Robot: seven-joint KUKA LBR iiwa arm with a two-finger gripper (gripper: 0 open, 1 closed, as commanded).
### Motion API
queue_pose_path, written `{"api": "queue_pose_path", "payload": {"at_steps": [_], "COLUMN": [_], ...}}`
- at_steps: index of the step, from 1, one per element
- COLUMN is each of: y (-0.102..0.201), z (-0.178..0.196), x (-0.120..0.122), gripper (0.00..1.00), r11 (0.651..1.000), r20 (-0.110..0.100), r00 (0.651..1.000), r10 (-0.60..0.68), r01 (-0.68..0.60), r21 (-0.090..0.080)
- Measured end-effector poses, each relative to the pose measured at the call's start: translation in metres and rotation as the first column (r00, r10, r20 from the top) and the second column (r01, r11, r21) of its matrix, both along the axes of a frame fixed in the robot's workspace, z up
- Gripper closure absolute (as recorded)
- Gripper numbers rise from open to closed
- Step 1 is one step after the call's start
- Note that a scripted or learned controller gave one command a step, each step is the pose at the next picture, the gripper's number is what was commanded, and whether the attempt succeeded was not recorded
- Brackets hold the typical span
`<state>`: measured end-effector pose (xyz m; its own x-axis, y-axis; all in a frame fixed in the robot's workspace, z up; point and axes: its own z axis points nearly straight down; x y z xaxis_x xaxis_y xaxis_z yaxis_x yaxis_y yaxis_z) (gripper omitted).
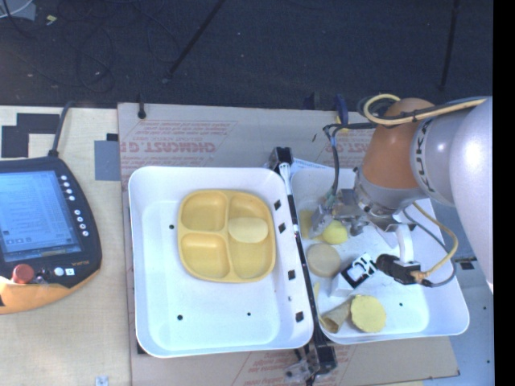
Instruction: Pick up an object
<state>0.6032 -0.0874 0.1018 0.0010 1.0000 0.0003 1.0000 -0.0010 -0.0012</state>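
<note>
End effector above yellow ball, round, no long axis

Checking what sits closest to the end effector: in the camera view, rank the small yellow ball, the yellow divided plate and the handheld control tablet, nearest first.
1. Small yellow ball, right bin, beside the end effector.
2. Yellow divided plate, left bin.
3. Handheld control tablet, far left.

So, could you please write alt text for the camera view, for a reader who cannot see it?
A grey and orange robot arm's gripper reaches into the right white bin, just above a small yellow ball among other small food-like items. The left white bin holds a yellow divided plate with a pale round piece in one compartment.
</note>
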Motion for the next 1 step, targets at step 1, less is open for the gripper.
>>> {"api": "queue_pose_path", "payload": {"at_steps": [1], "y": [-0.0062], "z": [-0.0124], "x": [0.0008], "gripper": [0.00], "r11": [1.000], "r20": [-0.001], "r00": [1.000], "r10": [0.001], "r01": [-0.001], "r21": [0.002]}}
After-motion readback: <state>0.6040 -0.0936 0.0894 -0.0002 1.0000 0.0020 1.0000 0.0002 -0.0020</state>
